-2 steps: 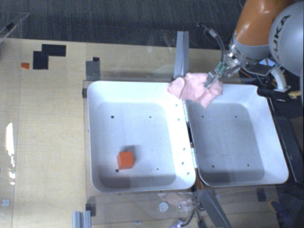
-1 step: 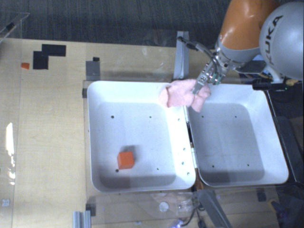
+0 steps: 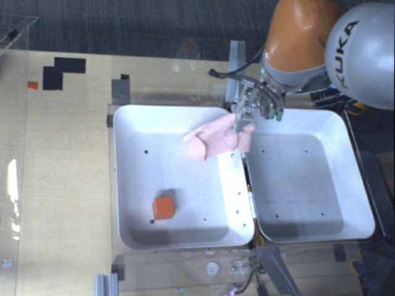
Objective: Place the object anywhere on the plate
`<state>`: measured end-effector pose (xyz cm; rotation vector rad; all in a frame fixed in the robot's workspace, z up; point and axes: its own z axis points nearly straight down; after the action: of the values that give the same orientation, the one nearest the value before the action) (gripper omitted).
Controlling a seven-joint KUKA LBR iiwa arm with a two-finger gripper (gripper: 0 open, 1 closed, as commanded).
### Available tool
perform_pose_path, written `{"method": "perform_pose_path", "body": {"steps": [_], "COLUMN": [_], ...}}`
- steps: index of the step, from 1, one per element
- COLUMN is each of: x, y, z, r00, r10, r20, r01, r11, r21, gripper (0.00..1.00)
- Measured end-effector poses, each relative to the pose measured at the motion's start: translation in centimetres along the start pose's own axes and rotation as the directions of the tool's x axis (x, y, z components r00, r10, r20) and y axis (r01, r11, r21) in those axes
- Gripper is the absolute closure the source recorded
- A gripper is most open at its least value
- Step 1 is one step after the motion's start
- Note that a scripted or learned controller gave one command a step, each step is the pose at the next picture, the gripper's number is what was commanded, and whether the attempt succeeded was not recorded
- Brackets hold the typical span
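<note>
The grey arm [image 3: 361, 48] with its orange band [image 3: 299, 26] reaches in from the right and hangs over the far edge of the two white bins, near where they meet. Its jaws [image 3: 244, 119] point down at the upper right corner of the left bin [image 3: 133, 165], and a pale pink cloth [image 3: 216, 139] hangs from them: the cloth's top edge is pinched between the fingers, so the jaws are closed narrow on the fabric. The rest of the cloth droops down and to the left, spreading over the bin's right wall and inner floor, with its lower right part lying near the rim shared with the right bin [image 3: 308, 184]. A small orange block [image 3: 163, 208] sits on the floor of the left bin toward its near left corner, well apart from the cloth. The bins rest on a light wooden worktop [image 3: 62, 177], which carries black square markings [image 3: 62, 71] near its far left.
</note>
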<state>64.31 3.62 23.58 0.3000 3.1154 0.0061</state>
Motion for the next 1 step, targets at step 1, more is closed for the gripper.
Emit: {"method": "perform_pose_path", "body": {"steps": [1], "x": [2.10], "y": [4.41], "z": [-0.65], "r00": [0.982], "r10": [-0.191], "r20": [0.000], "r01": [0.191], "r11": [0.982], "r21": [-0.001], "gripper": [1.00]}}
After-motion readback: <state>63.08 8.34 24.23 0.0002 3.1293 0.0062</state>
